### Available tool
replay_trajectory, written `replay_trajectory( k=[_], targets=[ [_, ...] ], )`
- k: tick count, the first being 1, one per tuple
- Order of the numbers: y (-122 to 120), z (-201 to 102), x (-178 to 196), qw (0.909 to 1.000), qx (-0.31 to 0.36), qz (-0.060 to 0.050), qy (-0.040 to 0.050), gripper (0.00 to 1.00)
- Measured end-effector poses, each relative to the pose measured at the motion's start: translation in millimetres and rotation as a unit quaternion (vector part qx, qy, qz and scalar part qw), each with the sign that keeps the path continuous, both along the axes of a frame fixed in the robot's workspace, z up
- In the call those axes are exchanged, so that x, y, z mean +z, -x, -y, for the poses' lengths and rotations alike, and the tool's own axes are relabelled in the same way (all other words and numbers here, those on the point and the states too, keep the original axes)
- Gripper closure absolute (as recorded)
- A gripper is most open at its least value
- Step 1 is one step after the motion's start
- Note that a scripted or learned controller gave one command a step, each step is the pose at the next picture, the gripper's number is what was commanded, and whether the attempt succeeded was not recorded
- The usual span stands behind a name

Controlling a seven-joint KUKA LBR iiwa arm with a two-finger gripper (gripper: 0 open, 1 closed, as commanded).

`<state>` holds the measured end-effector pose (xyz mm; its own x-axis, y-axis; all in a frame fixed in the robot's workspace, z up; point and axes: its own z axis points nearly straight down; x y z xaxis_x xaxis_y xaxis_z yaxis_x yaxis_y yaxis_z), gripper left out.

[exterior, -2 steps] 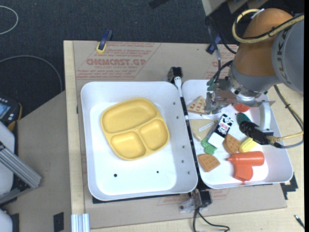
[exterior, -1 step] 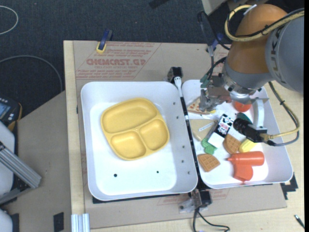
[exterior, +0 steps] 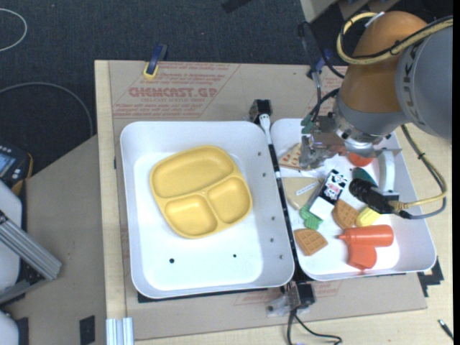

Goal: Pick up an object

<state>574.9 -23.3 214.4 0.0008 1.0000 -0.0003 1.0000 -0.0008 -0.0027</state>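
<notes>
Here, my gripper (exterior: 314,149) hangs low over the right bin (exterior: 424,246), above the toy pieces (exterior: 345,214); whether it grips anything, I cannot tell. Reaching stage, I judge; next, close and lift.

Dark blue-grey carpet floor (exterior: 108,20) around bench (exterior: 115,228). Bench top pale wood, red printed lettering (exterior: 172,92) on back half. Thin cable loop (exterior: 11,27) on floor, upper left. Light even.
</notes>
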Motion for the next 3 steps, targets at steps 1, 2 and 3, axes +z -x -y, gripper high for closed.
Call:
replay_trajectory(
  k=[1,2,3],
  targets=[
    [-11.7,-0.9,14.8,1.0000,0.001,0.003,0.0001,1.00],
    [-0.6,-0.9,20.3,1.0000,0.000,0.000,-0.0008,1.00],
    [-4.5,-0.3,19.8,1.0000,0.001,0.002,-0.0002,1.00]
  ],
)
